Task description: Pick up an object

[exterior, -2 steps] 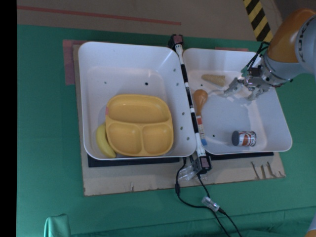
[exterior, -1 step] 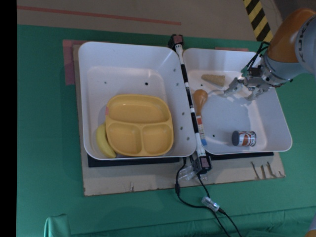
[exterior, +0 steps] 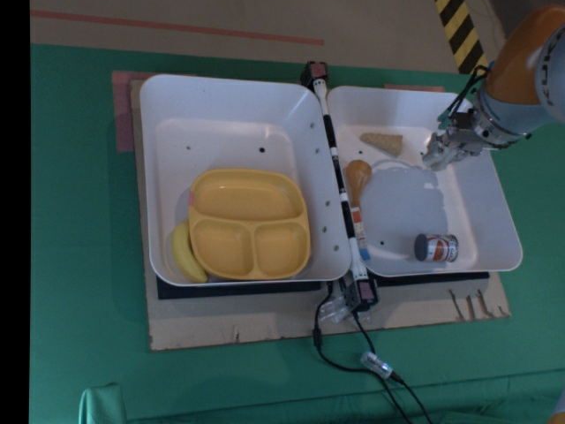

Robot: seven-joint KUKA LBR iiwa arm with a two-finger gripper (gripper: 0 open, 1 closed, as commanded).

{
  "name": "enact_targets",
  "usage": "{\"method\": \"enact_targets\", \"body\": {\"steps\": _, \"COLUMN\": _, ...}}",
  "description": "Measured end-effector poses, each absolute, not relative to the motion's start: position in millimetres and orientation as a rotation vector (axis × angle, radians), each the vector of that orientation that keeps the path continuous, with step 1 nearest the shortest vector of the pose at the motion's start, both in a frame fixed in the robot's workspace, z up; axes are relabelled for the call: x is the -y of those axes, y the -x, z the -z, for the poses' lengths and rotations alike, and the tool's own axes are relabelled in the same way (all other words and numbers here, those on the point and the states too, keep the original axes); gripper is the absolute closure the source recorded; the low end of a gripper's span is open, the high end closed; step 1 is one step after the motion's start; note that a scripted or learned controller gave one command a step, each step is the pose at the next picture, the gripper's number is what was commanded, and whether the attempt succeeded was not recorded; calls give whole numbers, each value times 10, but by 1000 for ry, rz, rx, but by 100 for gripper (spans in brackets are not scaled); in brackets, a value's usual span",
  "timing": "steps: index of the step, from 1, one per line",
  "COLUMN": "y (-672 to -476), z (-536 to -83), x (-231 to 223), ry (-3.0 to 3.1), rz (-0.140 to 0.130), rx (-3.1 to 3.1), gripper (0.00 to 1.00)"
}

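Two white bins sit side by side: the left bin point(exterior: 168, 104) holds a yellow divided tray point(exterior: 250, 223) with a banana point(exterior: 186, 253) at its left edge. The right bin point(exterior: 494, 219) holds a drumstick point(exterior: 357, 178), a can point(exterior: 437, 247) lying near the front, and a wedge point(exterior: 381, 141). The gripper point(exterior: 439, 153) hangs over the right bin's far side, beside the wedge; its jaw state cannot be told.

No text, brand or number can be read anywhere here. The small can point(exterior: 437, 248) lying on its side in the right bin point(exterior: 494, 210) carries a red and white label, but its print is too small and blurred to make out. The only sign-like marking is the yellow-and-black hazard stripe point(exterior: 456, 14) on the floor at the top right.
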State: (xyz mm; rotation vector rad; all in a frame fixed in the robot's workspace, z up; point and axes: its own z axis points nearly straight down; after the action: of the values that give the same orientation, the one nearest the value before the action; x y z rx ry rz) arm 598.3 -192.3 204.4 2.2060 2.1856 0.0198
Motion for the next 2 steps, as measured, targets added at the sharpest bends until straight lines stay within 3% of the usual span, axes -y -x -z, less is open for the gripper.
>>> {"method": "enact_targets", "body": {"steps": 1, "y": -5983, "z": -2044, "x": 1923, "ry": -2206, "rz": -19, "rx": -2186, "gripper": 0}}
{"method": "enact_targets", "body": {"steps": 2, "y": -6352, "z": -1867, "x": 1893, "ry": -2215, "rz": -9, "rx": -2204, "gripper": 0}}
